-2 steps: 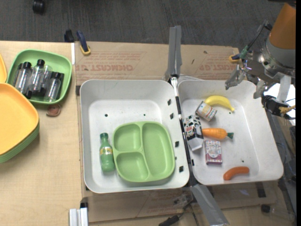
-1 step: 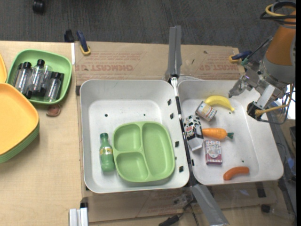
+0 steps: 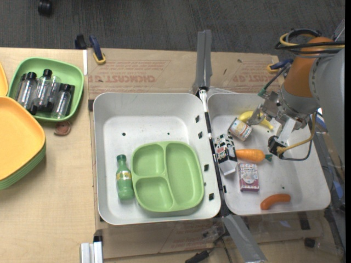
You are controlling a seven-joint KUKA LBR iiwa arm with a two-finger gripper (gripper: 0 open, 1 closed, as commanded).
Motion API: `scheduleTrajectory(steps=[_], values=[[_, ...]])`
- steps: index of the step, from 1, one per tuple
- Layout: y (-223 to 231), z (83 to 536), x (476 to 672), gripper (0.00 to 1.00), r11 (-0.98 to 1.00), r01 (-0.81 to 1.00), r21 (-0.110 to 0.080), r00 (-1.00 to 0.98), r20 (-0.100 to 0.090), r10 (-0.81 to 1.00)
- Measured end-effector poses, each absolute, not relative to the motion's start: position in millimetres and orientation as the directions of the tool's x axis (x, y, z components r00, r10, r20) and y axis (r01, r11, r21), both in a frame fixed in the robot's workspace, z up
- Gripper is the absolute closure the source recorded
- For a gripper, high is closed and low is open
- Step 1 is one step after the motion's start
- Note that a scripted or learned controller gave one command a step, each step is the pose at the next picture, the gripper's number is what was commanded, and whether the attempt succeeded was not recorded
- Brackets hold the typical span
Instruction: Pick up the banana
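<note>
- The bench [image 3: 49,212] is pale wood, with a sheet of brown cardboard [image 3: 164,73] under the two white bins; beyond its far edge runs dark grey carpet [image 3: 164,10]
- At the bench's left edge sits a stack of orange plates [image 3: 16,141]; behind them, near the far-left corner, a small green tray [image 3: 46,89] holds dark-capped bottles [image 3: 44,92]
- The left bin [image 3: 104,114] carries a green divided plate [image 3: 166,176] and, just beside the plate's left edge, a green bottle [image 3: 124,177] lying along the bin's left wall
- The right bin [image 3: 312,193] holds the banana [image 3: 253,117] near its far wall, roughly mid-width; its long axis runs left to right across the bin, slightly bowed, one end toward the divider and the other end hidden under the arm's tooling
- A small tan can [image 3: 240,129] touches the banana on its near side
- Nearer still lie a carrot [image 3: 250,155], a pink box [image 3: 248,177], a black-and-white packet [image 3: 222,148] against the divider and an orange sausage-shaped piece [image 3: 275,201] by the near wall
- The gripper [image 3: 269,113] sits at the banana's right end, directly over or against it; whether its fingers are apart or closed I cannot tell, and no hold on the fruit is visible
</note>
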State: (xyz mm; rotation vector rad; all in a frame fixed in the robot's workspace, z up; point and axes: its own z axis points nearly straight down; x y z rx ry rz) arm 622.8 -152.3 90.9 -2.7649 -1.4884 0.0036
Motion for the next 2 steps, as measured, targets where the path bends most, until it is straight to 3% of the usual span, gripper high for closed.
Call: scheduleTrajectory(steps=[1,2], values=[[-152.7,99.4,622.3,1.00,-0.551,0.835,-0.004,0.551,-0.003,0.835],[-190.1,153.1,611.3,1.00,-0.738,0.674,-0.001,0.738,-0.002,0.674]])
